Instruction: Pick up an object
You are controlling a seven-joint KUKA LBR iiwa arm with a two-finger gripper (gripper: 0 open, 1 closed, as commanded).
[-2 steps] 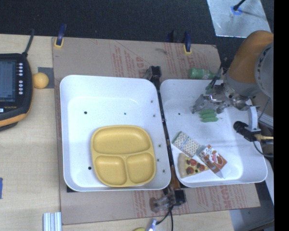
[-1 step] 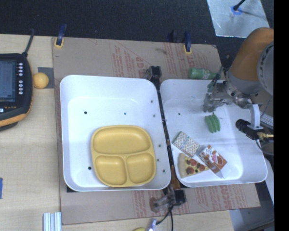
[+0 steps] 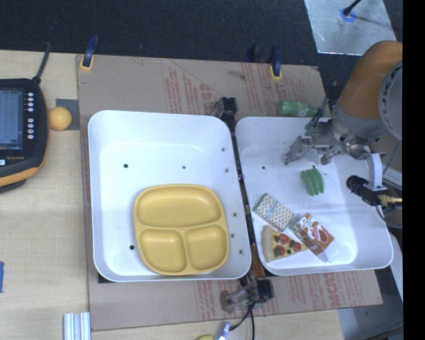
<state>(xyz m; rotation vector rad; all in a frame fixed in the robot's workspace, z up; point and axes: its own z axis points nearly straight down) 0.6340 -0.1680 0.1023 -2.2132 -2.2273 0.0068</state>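
My gripper (image 3: 310, 154) hangs over the back of the right bin (image 3: 340, 257), its two grey fingers spread apart with nothing between them. A small green object (image 3: 313, 181) lies on the bin floor just in front of the fingertips. Nearer the front of that bin lie a checkered packet (image 3: 273, 210), a pizza slice toy (image 3: 282, 244) and a red-and-white packet (image 3: 314, 234), all touching or overlapping. The left bin (image 3: 113, 140) holds a yellow divided plate (image 3: 182, 228).
A green object (image 3: 295, 108) lies on the cardboard behind the right bin. A teach pendant (image 3: 10, 133) and an orange ball (image 3: 59, 117) sit at the left on the bench. Blue clamps (image 3: 89, 51) hold the cardboard's far edge.
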